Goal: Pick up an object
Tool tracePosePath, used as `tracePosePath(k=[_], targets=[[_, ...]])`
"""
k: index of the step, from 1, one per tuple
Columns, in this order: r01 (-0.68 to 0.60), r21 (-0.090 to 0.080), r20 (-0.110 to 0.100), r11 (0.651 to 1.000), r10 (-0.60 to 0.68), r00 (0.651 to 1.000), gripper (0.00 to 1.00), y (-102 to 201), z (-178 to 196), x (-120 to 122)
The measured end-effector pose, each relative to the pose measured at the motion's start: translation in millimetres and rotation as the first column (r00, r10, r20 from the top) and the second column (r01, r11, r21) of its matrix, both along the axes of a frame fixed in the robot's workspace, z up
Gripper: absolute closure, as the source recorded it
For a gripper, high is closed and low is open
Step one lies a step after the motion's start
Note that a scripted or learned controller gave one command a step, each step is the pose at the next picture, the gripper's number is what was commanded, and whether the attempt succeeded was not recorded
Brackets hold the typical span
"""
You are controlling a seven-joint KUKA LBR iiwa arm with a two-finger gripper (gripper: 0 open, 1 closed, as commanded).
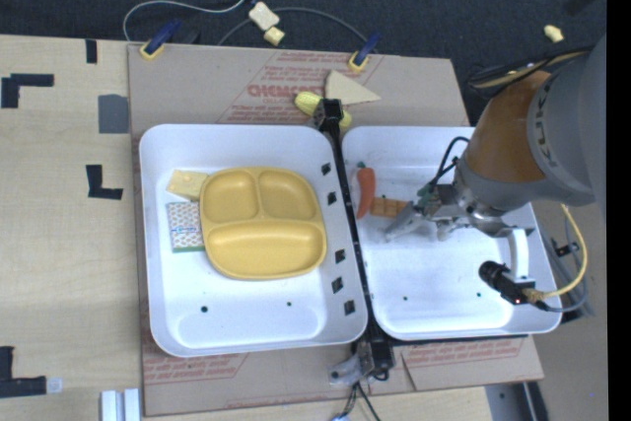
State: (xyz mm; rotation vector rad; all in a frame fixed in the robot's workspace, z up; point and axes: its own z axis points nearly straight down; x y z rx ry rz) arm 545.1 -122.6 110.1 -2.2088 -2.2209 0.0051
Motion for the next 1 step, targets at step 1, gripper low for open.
tracePosePath(k=[1], targets=[[0.001,-0.006,0.010,1.000,-0.001,1.000,0.00,28.1,-25.8,52.7]])
